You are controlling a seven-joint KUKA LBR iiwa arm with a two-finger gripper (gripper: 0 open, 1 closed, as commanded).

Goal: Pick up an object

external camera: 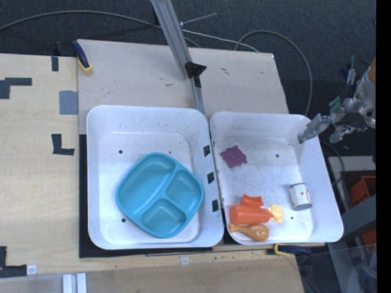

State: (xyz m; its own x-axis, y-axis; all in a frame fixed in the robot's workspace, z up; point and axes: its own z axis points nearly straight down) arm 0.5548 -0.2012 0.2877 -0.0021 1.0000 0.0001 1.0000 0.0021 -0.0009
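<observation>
Gripper (325, 129) hovers at the right bin's (317, 163) far right rim, fingers spread and grasping nothing. Within this bin: purple scrap (233, 156), small can (299, 196), orange toy (248, 213). Left bin (101, 163) carries a blue divided plate (160, 194).

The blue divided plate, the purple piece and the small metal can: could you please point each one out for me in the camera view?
blue divided plate (160, 194): camera view, on the ridge where its compartments meet.
purple piece (233, 157): camera view, at its middle.
small metal can (299, 196): camera view, on its side wall.
</observation>
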